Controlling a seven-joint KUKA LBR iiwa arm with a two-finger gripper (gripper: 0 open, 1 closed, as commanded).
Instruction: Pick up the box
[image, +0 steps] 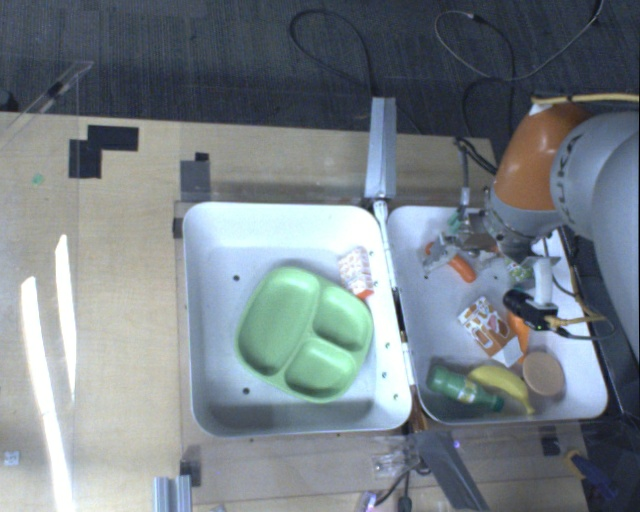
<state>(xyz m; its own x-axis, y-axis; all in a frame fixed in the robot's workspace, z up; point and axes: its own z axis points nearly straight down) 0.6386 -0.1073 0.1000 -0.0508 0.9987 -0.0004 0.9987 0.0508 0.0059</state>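
The box (484, 325) lies flat mid right bin (440, 300), just above the banana (502, 383); I judge it light, thin card, easily crushed, best pinched across its short edges; beyond, my tool (462, 245), its opening I cannot tell.

Two shallow white bins sat side by side on the bench. The left bin (200, 300) held a green three-compartment plastic tray (305, 332) and, near its right wall, a small white-and-red wrapped packet (356, 270). The right bin (420, 300) held a small orange-and-white printed box (485, 323), a green bottle (464, 388) lying beside a yellow banana (505, 384), and a tan round cup (544, 374). The grey arm's gripper (455, 248) was low over the right bin's far part, just beside a small orange item (461, 267).
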